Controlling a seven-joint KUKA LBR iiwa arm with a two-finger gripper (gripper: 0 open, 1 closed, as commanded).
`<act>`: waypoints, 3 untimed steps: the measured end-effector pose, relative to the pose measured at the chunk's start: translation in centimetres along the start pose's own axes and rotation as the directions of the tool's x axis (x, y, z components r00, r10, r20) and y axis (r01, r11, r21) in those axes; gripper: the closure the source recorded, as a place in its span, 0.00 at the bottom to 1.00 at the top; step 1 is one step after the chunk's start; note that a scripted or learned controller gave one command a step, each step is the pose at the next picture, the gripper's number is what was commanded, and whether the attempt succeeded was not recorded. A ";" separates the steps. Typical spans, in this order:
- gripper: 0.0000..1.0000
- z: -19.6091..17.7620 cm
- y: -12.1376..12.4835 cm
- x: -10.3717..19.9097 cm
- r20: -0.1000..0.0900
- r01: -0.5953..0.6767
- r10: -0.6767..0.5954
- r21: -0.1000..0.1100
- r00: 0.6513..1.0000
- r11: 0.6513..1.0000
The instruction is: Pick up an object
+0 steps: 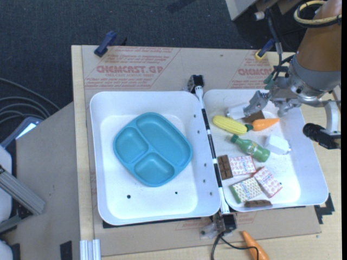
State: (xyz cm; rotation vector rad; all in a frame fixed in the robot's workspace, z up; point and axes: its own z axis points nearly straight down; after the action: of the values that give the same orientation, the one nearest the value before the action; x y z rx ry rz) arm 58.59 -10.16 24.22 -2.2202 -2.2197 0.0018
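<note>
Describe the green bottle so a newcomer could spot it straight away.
Look in the right bin, the crowded one. Near its middle, just below the yellow corn cob and the carrot, lies the green bottle on its side. It is the only green item there.

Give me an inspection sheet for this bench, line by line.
Surface: brown board bearing two white bins, left bin and right bin.
Job's things: corn cob, carrot, green bottle, snack packets, all in right bin.
Clutter: blue divided plate in left bin.
Grippers: gripper low over right bin's far end, near the carrot.
Cables: black cables on floor at left.
Surroundings: dark carpet, blue clamps on board's far edge.
</note>
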 end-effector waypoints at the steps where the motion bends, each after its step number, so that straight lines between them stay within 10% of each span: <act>1: 0.00 8.7 -1.4 0.6 0.000 -0.001 0.001 0.000 1.000 1.000; 2: 0.00 15.8 -0.6 -0.1 -0.001 0.000 0.000 0.002 1.000 1.000; 3: 1.00 14.8 -0.6 -0.2 0.000 -0.002 0.002 -0.001 1.000 1.000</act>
State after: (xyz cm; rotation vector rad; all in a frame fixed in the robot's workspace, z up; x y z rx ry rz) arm 57.98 -10.30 9.45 -2.2221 -2.2183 0.0005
